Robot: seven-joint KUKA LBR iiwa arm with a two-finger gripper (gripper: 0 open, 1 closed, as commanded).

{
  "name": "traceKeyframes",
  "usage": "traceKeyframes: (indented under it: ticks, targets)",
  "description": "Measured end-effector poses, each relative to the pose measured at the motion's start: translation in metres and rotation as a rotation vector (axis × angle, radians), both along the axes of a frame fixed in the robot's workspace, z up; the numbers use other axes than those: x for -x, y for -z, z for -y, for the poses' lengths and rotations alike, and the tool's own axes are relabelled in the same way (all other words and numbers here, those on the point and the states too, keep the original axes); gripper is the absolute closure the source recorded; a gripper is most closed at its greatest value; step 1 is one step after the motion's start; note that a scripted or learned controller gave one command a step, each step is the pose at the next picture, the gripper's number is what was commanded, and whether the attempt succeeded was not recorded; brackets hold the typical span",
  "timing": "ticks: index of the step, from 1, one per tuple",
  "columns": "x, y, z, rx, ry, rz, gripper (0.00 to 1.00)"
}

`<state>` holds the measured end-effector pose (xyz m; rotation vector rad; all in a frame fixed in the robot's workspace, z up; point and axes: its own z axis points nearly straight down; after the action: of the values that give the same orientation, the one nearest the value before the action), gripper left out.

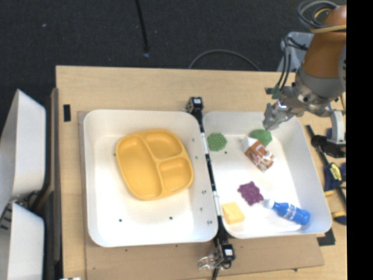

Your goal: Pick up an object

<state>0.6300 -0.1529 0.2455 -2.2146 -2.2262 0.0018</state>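
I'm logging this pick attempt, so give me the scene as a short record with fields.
left bin: holds a yellow divided plate
right bin: green ball, green lump, brown and white packet, purple piece, yellow block, blue bottle
gripper: above the right bin's far side, just beside the green lump
held object: none seen between the fingers

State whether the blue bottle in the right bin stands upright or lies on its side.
On its side: the blue bottle lies flat along the right bin floor, white cap pointing left.
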Motion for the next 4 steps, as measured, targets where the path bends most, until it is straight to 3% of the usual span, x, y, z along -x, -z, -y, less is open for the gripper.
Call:
traceKeyframes:
  ticks: [2, 4]
  targets:
    - [-0.017, -0.008, -0.098, 0.000, -0.002, 0.000, 1.00]
    - [-0.014, -0.009, -0.196, 0.001, -0.002, -0.004, 1.00]
